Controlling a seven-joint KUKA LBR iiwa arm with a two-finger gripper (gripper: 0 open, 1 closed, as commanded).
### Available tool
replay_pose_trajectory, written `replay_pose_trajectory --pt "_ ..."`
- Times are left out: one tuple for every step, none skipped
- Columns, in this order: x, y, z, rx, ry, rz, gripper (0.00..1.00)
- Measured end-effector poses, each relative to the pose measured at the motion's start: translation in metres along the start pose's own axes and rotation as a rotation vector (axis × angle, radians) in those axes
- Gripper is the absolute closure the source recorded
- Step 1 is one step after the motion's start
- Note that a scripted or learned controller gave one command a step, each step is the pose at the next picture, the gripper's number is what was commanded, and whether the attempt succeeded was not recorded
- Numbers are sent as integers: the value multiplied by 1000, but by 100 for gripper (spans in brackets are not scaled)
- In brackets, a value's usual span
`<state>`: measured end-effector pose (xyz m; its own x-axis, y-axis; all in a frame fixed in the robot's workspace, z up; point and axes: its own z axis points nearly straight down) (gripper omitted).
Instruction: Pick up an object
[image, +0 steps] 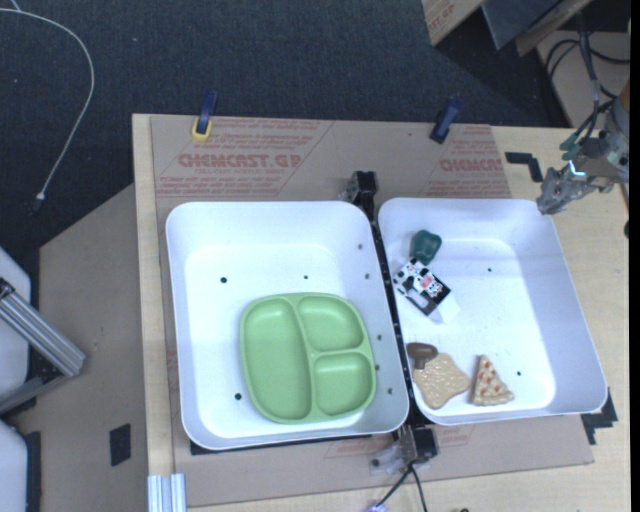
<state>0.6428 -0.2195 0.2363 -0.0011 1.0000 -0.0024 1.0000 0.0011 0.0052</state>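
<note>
Stock: right bin (560, 300) holds 5 small items | pick: pizza-slice toy (490, 382), near front wall, just beside cracker toy (440, 380) | handling, my guess: light, stiff, flat, slick; pinch across its 2 long edges | my gripper (556, 192): over bin's far right corner, well apart; finger state cannot tell.

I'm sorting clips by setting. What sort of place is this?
Most likely a robotics lab test bench, not a kitchen. Two white bins sit clamped to a printed board, toy-like food such as a pizza slice lies in one, and loose cables trail over dark carpet.
</note>
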Motion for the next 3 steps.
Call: replay_pose_trajectory --pt "48 7 -2 5 4 -4 100" --pt "104 8 -10 6 5 -5 100" --pt "165 13 -3 7 5 -5 100"
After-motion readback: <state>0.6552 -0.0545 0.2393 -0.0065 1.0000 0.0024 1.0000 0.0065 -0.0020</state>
